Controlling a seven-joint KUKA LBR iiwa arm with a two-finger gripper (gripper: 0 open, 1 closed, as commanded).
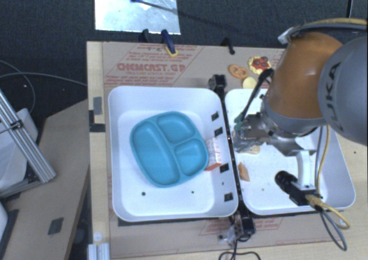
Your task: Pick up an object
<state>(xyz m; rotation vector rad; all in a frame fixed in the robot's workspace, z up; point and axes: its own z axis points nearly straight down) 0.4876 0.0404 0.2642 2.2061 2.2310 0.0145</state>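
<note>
I am seeing the pincer [248, 138] hanging low over the left edge of the right shallow white bin [333, 195], right of centre in the frame; I cannot tell how it is set. Just below it a small orange-brown piece [244, 172] is lying on the bin floor. In the left white bin [123, 195], a blue plastic compartment plate [168, 148] is sitting beside a small red-and-white packet [214, 152].

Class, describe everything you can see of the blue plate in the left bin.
The blue plate is a rounded, smooth tray, plastic by its look, divided into three compartments: one long, two smaller. It lies flat, right way up, on the floor of the left bin, turned askew. A small orange-and-white packet lies against its right edge.
</note>
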